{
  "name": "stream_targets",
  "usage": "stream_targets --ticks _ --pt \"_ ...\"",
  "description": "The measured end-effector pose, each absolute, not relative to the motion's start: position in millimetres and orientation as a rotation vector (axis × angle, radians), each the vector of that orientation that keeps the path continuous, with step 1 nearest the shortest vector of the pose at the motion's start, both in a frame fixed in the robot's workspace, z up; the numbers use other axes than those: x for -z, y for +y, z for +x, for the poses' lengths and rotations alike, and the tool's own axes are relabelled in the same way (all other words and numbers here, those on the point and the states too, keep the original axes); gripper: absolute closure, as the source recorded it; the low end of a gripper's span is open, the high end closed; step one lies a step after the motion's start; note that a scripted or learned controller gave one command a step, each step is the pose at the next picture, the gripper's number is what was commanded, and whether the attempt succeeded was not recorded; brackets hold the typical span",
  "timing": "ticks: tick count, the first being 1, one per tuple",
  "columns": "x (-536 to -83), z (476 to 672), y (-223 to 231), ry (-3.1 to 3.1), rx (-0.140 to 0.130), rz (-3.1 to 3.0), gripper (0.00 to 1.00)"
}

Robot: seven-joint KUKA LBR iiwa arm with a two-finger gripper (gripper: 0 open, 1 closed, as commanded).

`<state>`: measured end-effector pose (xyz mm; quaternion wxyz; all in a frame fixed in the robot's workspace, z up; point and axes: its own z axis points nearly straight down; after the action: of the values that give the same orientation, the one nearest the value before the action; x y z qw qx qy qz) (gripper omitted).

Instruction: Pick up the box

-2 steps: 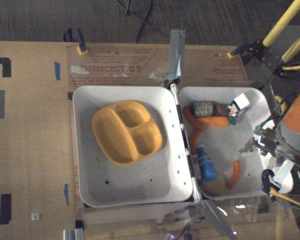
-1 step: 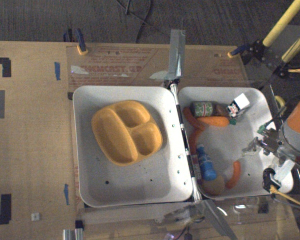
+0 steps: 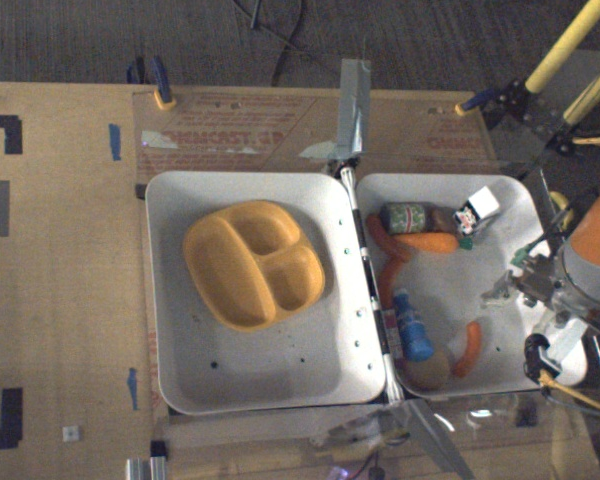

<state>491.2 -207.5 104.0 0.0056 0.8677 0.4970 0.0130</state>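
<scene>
From above, the worktop (image 3: 60,268) carries two white bins side by side: the left bin (image 3: 170,368) holds a yellow divided plate (image 3: 252,263), and the right bin (image 3: 500,358) holds the small white box (image 3: 477,211) near its far right corner, just beside a dark can (image 3: 405,217) and a carrot (image 3: 425,242), with a blue bottle (image 3: 412,326) and a sausage (image 3: 465,348) nearer the front. The arm (image 3: 590,243) reaches in over the right bin's right edge, and its tool (image 3: 520,283) hangs low by that wall, apart from the box; I cannot tell how the tool is set.
</scene>
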Motion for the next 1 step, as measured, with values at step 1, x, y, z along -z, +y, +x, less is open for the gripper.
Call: stream_targets --ticks 1 --pt "-105.4 501.7 -205.0 1.839 -0.027 2.529 0.00"
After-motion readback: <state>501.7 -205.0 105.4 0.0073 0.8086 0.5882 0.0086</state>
